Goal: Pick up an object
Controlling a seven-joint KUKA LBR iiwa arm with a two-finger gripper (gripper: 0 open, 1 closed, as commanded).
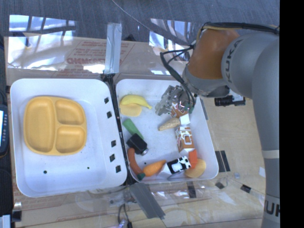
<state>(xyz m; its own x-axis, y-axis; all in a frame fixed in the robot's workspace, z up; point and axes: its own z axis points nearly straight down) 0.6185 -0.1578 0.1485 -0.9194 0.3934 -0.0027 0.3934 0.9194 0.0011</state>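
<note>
Two white bins sit side by side on my bench. I see the gripper [172, 103] low in the right bin [153, 87]; I cannot tell its state. Just under it lie a beige cone-like piece [169, 125] and small cartons [185, 139]. Farther left are a banana [133, 101], a green piece [133, 127], a black block [137, 143] and a carrot [154, 167]. The left bin [95, 170] holds a yellow divided plate [54, 125].

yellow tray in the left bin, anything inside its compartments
Nothing shows in the yellow tray: its three compartments look bare, and it lies flat on the left bin. Whatever might sit beneath the tray is covered by it. The other items lie in the right bin, where the gripper is.
</note>
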